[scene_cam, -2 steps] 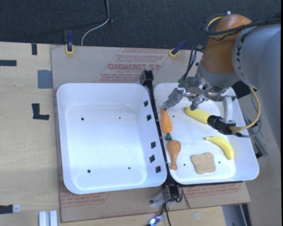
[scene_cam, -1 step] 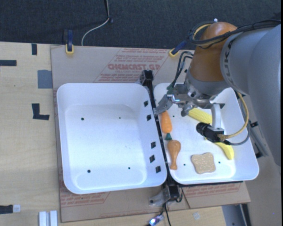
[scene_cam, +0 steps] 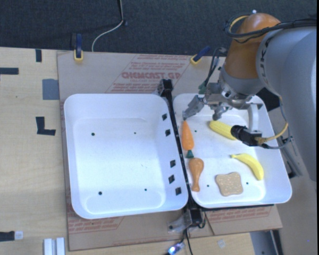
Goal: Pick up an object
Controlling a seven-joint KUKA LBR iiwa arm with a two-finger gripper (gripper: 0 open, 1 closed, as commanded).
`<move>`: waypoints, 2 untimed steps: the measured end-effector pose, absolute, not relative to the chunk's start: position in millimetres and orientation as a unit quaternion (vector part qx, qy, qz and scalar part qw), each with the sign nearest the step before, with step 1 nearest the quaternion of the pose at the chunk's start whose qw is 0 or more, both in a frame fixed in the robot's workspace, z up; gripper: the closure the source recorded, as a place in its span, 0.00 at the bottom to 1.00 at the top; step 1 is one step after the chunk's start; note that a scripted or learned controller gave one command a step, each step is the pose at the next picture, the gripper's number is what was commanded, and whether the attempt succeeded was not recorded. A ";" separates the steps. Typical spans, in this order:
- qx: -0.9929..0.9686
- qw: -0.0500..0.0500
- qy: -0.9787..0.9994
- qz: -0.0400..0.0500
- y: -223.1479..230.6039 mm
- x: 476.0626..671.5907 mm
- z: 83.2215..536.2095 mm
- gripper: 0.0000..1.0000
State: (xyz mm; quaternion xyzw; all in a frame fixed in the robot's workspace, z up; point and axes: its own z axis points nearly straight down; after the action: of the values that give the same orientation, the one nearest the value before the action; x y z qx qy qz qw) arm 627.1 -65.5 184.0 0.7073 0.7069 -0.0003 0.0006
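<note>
Toys lie in the right bin [scene_cam: 276, 195]; an orange carrot [scene_cam: 187, 136] lies by the bin's left wall, and a chicken leg [scene_cam: 195, 172] lies just below it; a slice of toast [scene_cam: 229, 184] sits near the front, a banana [scene_cam: 250, 164] lies to its right, and a second yellow piece [scene_cam: 222, 129], maybe another banana, lies higher up, partly under the arm; the left bin [scene_cam: 117, 206] sits beside it on the table [scene_cam: 21, 158]; the grey arm [scene_cam: 287, 62] comes in from the right; the pincer [scene_cam: 208, 108] hangs over the back of the right bin, above the carrot and apart from it; its two fingers look spread wide with nothing between them.
</note>
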 end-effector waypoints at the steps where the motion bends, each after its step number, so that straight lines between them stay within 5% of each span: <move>1: 0.706 0.000 0.708 0.001 -52.0 664.7 184.1 0.00; 2: 0.710 0.009 0.704 0.002 -159.2 637.6 343.3 0.00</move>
State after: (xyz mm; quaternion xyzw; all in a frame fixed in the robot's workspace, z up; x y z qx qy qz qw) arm 637.6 -159.2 343.3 0.7099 0.7042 0.0025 0.0092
